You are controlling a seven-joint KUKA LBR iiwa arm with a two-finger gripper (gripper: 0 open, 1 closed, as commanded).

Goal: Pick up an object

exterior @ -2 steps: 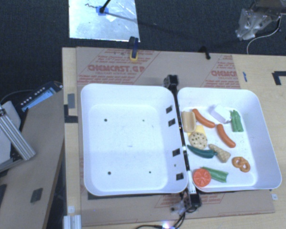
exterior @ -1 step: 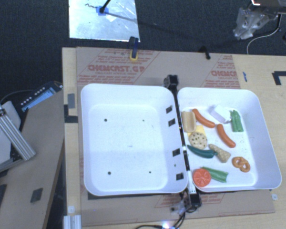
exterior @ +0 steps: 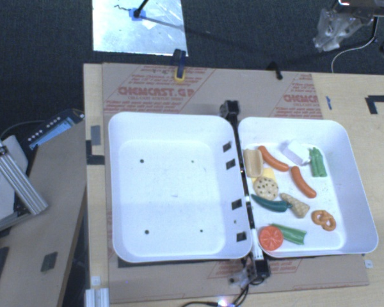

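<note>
Camera view from above takes in both white bins on the bench. The left bin [exterior: 166,190] sits beside the right bin [exterior: 345,171], their inner walls touching along a black hinge strip down the middle.

All the toy food is gathered in the right bin. Nearest the divider lies a pale bread slice [exterior: 253,162], with an orange sausage [exterior: 272,158] just beside it, slanting down to the right. A second sausage [exterior: 303,181] lies further right, also slanted. Between them, toward the far wall, rests a small white block [exterior: 293,152]. A green bean pod [exterior: 317,162] lies near that block on its right. Below the bread is a round speckled cookie [exterior: 265,187], and touching its lower edge a dark green pickle [exterior: 269,203]. A tan lumpy piece [exterior: 297,205] sits against the pickle's right end. A pretzel [exterior: 323,219] lies apart toward the right wall. In the near corner a red tomato [exterior: 271,238] rests next to a green pepper [exterior: 289,233].

The gripper [exterior: 329,34] hangs in the upper right corner, well away from the bins and over the dark floor beyond the bench. It is blurred and partly cut off by the frame, so I cannot tell how it stands. Nothing is seen held in it.
</note>
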